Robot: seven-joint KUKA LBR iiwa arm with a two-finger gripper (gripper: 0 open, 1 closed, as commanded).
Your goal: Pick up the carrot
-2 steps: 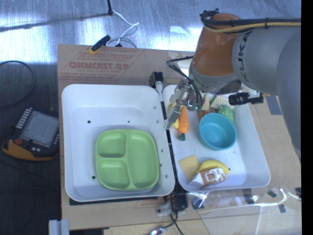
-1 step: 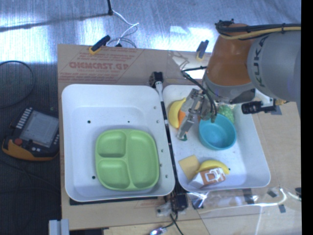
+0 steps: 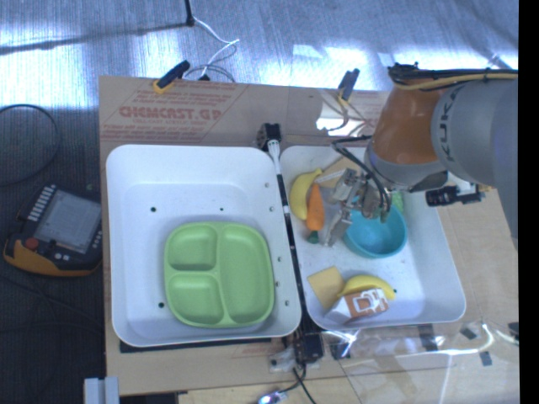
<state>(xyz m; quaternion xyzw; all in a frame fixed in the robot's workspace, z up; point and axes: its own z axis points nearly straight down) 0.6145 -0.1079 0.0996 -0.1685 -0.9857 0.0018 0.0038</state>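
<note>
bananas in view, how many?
2. One banana lies at the upper left of the right bin, beside the carrot. The other banana is near the bin's front, by the orange-and-white carton. The arm may hide more.

Arm [image 3: 472,133] cut off at right edge, hiding right bin's [image 3: 446,284] far corner; claw [image 3: 354,213] fingers blurred against the blue bowl [image 3: 379,236], spread unclear.

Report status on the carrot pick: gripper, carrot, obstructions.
Gripper low in right bin, beside carrot. Carrot lying against banana, not held. Blue bowl close alongside.
</note>
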